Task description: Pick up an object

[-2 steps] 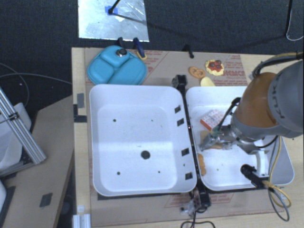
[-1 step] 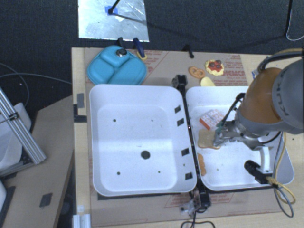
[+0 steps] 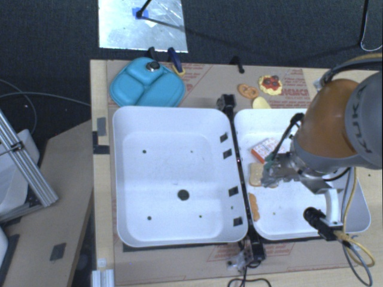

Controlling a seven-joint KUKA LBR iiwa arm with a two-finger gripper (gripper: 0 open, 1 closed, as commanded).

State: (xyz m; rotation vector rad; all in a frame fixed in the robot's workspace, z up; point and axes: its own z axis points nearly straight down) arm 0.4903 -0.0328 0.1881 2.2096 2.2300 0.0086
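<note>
— Progress on the pick?
— Nothing was lifted. The gripper (image 3: 270, 175) hung low in the right bin (image 3: 359, 217), beside the tan slab (image 3: 256, 174) and red box (image 3: 264, 149).
— Fingers?
— I couldn't tell; too blurred.

Two shallow white bins are counted on the tabletop (image 3: 281, 257): the left bin (image 3: 173, 178) and the right bin (image 3: 287, 226). In the right bin three small items are seen, namely one red-and-white packet (image 3: 263, 149), one tan piece (image 3: 256, 173) beside the divider, and one orange-brown piece (image 3: 254, 207) near the front edge. Behind the bins one blue divided tray (image 3: 146, 85), one round red-topped toy food (image 3: 270, 84), one small tan cookie-like piece (image 3: 247, 91) and one pale yellow piece (image 3: 261, 103) are counted, and one silver sheet (image 3: 140, 17) is counted on the dark floor.
</note>
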